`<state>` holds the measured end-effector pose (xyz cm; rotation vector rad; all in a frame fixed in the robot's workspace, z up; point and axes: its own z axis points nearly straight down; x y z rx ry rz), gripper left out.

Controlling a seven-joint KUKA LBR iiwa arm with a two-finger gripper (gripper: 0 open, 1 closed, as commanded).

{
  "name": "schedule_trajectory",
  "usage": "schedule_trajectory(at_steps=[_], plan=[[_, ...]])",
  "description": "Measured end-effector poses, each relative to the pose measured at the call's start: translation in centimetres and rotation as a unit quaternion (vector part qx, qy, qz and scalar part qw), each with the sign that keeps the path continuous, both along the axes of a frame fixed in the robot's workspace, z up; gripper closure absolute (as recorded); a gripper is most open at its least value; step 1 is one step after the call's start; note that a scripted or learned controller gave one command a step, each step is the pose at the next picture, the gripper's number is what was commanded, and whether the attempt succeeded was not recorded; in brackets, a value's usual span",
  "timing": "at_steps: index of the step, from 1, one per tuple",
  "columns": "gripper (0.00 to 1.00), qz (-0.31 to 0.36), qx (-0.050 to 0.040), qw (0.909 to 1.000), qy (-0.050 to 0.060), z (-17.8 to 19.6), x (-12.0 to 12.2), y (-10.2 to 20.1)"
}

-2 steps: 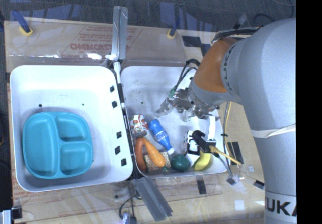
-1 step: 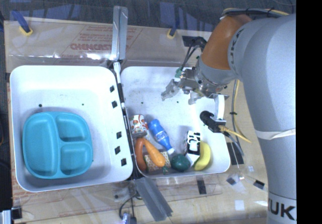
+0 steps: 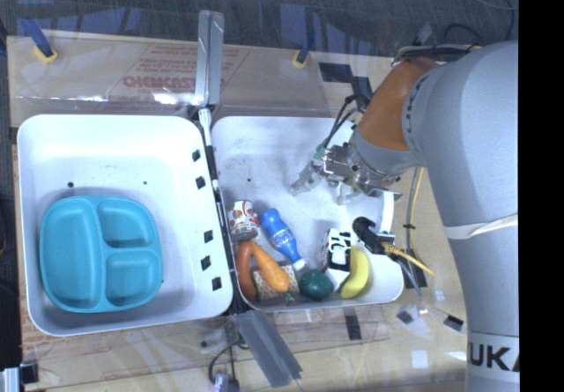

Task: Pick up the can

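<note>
The can (image 3: 242, 220) is small, with a red and white label, and lies in the right bin (image 3: 264, 148) near its left wall, beside a blue bottle (image 3: 280, 236). My gripper (image 3: 323, 185) hangs over the middle of the right bin, up and to the right of the can and apart from it. Its fingers (image 3: 304, 181) are spread open with only bare bin floor between them. The grey arm with its orange band (image 3: 388, 113) comes in from the right.
Along the right bin's front edge lie an orange carrot-like item (image 3: 264, 267), a green ball (image 3: 315, 284), a banana (image 3: 357, 271) and a black-and-white object (image 3: 339, 245). The left bin (image 3: 106, 148) holds a blue divided plate (image 3: 99, 251).
</note>
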<state>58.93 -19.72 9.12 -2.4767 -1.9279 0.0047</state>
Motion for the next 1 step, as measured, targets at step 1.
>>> schedule_trajectory(at_steps=[1], plan=[[0.0, -0.017, -0.0003, 0.9999, -0.002, 0.13, 1.33, 0.3]])
